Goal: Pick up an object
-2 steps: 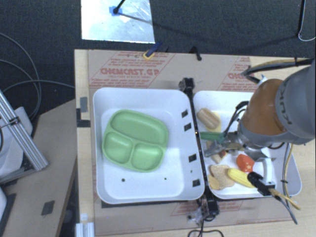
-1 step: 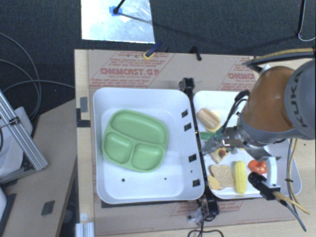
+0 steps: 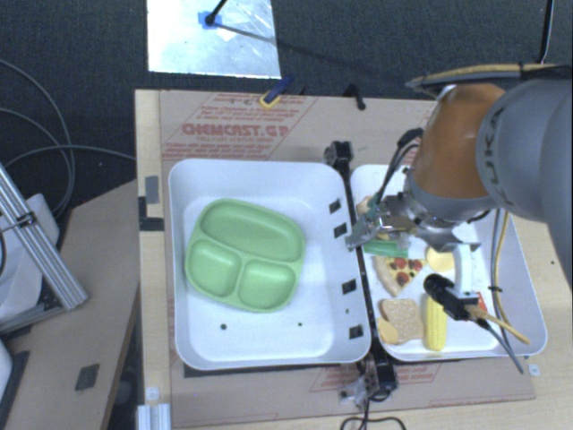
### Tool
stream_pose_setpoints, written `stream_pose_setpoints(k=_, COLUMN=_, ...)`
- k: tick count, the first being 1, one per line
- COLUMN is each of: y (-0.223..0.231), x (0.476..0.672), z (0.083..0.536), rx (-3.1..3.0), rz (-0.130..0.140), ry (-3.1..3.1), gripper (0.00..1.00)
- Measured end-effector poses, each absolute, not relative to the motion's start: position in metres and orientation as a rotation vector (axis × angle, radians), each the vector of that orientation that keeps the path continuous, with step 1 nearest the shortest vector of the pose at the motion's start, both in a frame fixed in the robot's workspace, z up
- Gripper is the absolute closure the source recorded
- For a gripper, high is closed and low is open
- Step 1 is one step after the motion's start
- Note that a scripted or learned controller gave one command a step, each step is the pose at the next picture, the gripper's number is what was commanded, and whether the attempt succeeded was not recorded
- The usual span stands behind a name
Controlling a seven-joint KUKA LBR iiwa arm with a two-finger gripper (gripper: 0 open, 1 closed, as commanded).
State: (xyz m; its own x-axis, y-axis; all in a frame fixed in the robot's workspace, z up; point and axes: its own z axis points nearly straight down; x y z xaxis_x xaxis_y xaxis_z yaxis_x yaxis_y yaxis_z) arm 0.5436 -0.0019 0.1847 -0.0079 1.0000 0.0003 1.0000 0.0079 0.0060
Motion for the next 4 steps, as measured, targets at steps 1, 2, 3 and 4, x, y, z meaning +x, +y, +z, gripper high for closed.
stream_pose_setpoints(k=1, y=0.050, x=0.614, z=0.312, rx=2.200, rz=0.024, ry=2.225, gripper=0.00)
stream_pose_setpoints(k=2, y=0.140, x=0.582, z=0.247, rx=2.211, rz=-0.001, ry=2.240, gripper=0.00)
stream_pose_setpoints(k=3, y=0.118, x=0.520, z=0.344, rx=2.214, rz=0.014, ry=2.224, gripper=0.00)
stream_pose_setpoints(k=4, y=0.184, x=0.485, z=0.377, rx=2.208, rz=0.011, ry=2.235, gripper=0.00)
